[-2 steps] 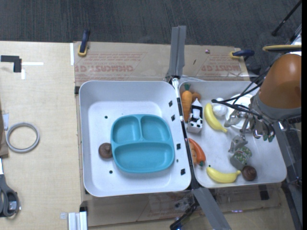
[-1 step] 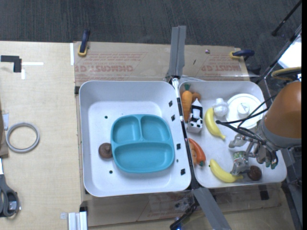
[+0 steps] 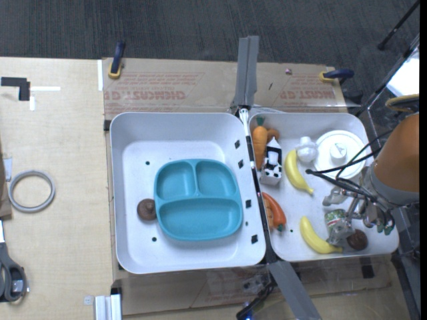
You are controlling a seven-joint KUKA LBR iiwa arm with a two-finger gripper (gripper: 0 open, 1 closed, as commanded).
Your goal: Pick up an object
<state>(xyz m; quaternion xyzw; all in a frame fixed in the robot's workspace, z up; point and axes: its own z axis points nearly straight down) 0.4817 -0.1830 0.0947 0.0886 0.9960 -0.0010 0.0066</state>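
Nearest the camera, front right corner of the right white bin [image 3: 380, 249]: a small dark brown round object [image 3: 357, 240], just beside the tip of a yellow banana [image 3: 315, 236] lying along the front wall. The metal two-finger tool [image 3: 341, 213] hangs right over that corner, above a crumpled green-and-clear wrapper-like item [image 3: 337, 224]. Can't tell if the tool's fingers are open or closed, they blur into the clutter. Nothing visibly between them. Grey arm with orange band [image 3: 405, 155] enters from the right edge, black cables running across the bin.

Rest of right bin: second yellow banana [image 3: 296, 172] mid-bin, tilted. White round lid-shaped dish [image 3: 339, 152] at the back right, with a small white knobby piece [image 3: 306, 151] touching its left side. Along the left wall, back to front: orange carrot with green top [image 3: 259, 137], a brown chunk [image 3: 273, 134] beside it, black-and-white cow-pattern toy [image 3: 271, 167], then an orange-red carrot-like piece [image 3: 273, 211].

Left white bin [image 3: 127, 179]: teal three-compartment plastic plate [image 3: 198, 199] centred, brown round ball [image 3: 147, 209] touching its left edge.

Counter [image 3: 53, 145] left of the bins: grey ring of tape [image 3: 29, 190], scissors [image 3: 11, 280] at the front edge. Blue-and-yellow clamps [image 3: 117, 59] on the cardboard at the back.
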